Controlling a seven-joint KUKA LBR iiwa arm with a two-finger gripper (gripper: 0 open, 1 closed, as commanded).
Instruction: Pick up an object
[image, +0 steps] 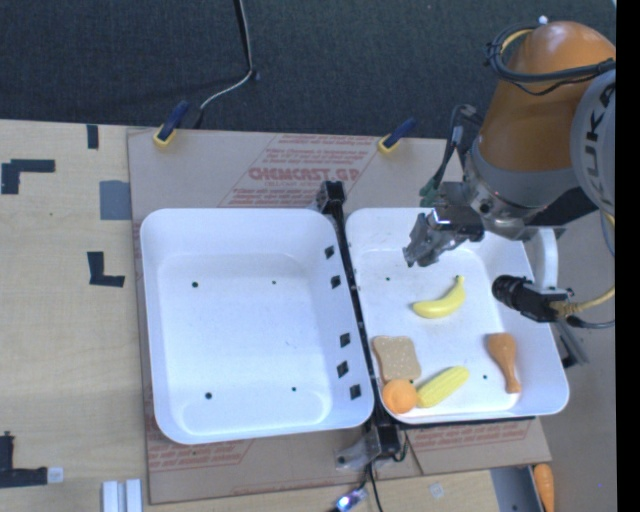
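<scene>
The right bin (385, 240) holds several toy foods. A yellow banana (442, 300) lies near its middle. A slice of bread (395, 354) sits by the bin's left wall, with an orange (400, 397) just below it. A yellow corn cob (441, 385) lies next to the orange, and a tan drumstick (504, 360) rests at the right. My gripper (424, 250) hangs above the upper part of this bin, up and to the left of the banana, with nothing seen between its fingers.
The left bin (240, 320) stands beside the right one, split from it by a black clip strip (342, 300). Both rest on a cardboard sheet (290, 170). A black cable (235, 60) runs at the back. The arm's grey body (540, 150) overhangs the right bin's far corner.
</scene>
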